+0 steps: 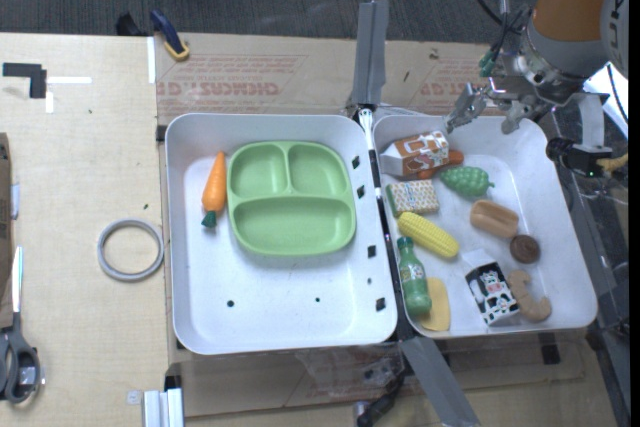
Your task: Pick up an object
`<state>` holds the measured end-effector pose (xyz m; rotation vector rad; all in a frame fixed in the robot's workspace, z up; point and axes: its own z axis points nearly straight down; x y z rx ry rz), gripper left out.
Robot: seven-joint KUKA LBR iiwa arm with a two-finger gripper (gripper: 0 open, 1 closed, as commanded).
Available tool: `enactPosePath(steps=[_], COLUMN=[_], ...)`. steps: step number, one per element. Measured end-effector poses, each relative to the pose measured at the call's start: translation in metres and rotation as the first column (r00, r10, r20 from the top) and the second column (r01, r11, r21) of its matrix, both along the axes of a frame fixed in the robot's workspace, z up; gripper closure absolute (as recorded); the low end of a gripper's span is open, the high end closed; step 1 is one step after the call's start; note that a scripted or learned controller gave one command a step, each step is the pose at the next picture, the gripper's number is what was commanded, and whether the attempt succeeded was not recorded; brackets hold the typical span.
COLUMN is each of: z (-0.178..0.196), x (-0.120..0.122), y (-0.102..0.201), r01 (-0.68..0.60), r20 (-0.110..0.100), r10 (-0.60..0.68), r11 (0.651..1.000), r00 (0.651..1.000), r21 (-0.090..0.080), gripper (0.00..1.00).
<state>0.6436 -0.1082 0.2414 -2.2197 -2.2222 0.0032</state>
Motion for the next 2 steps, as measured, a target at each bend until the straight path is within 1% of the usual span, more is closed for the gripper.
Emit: enactPosePath(steps=[1,2], z=[-0.111,-0.149], x=[-0.039,-0.119], y=[-0.034,-0.079], r01=[-0.015,-0.115], r20=[-0.001,0.001], r10=[0.015,0.115], r11=[1.0,0.993], r00=[1.0,0.993], r21=[0.001,0.001], gripper=[0.0,0.0])
